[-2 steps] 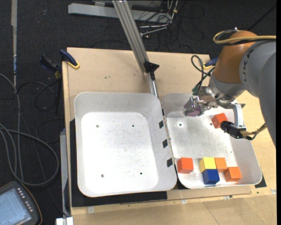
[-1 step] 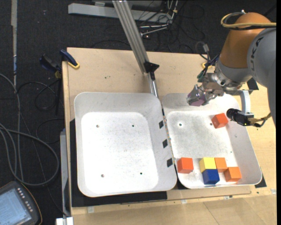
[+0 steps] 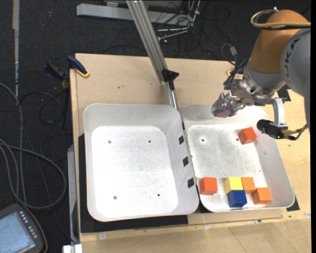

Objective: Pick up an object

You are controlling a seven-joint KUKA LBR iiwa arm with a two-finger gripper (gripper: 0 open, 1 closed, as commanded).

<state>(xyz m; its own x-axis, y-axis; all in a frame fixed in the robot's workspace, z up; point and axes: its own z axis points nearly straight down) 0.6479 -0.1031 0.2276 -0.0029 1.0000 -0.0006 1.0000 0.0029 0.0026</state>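
This is a robotics lab: a wooden counter [image 3: 128,74] on dark carpet, loose cables [image 3: 29,133] at left, a teach pendant [image 3: 17,232] at lower left, metal rails [image 3: 148,39] on top.

Arm [image 3: 284,47] getting cut off by right edge, base not showing. Gripper [image 3: 224,107] appearing blurred and small at far rim of right bin [image 3: 276,148]; state not readable. Blue block [image 3: 237,198] partly hiding behind yellow block [image 3: 234,185], touching or just beside, cannot tell. Grey screen device [image 3: 17,232] getting cut by bottom-left corner. Metal frame [image 3: 128,10] running out of top edge. Worktop [image 3: 123,79] near edge partly covering by bins.
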